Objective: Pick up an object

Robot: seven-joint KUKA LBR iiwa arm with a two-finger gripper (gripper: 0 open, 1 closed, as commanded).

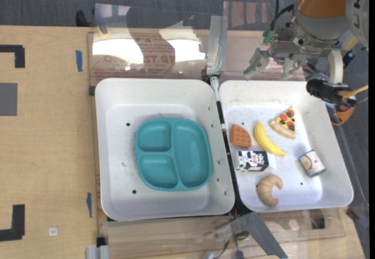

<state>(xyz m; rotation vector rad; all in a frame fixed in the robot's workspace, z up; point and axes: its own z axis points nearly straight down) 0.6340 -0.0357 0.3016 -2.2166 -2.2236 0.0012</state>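
Golden-brown croissant sits nearest, at the right bin's front. Two-finger gripper: fingers spread apart, nothing between them, above that bin's far rim. Contents outward: pizza slice, yellow banana, brown waffle, black-and-white carton, small can. Left bin: teal divided plate.

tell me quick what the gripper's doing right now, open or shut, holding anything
Gripper: open, holding nothing, above the far rim of the right bin.
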